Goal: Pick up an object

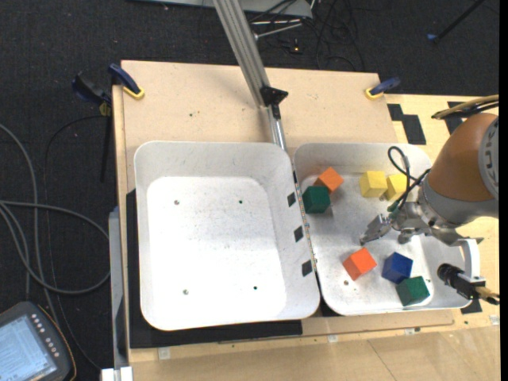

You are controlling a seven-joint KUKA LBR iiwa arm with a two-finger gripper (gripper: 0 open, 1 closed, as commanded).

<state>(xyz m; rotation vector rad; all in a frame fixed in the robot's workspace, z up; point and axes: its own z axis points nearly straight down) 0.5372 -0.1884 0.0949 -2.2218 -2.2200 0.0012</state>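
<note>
Orange cube [359,263] lies ungrasped in the right bin [333,159]; my pincer [379,230] hovers near, released, so picking remains.

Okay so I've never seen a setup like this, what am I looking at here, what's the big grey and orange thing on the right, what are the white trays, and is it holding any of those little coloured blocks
This is a single picture from a camera fixed above a workbench, looking down at a slant. The grey and orange shape on the right is a robot arm. At its end is a two-finger gripper, the part that does the grabbing.

On the wooden bench sit two shallow white bins side by side. The left bin is beside the right bin, which the arm reaches into. In the right bin lie small blocks: an orange block touching a green block, two yellow blocks near the arm, another orange block, a blue block and a second green block.

The gripper hangs over bare bin floor between the blocks. Nothing is visible between its fingers.
</note>
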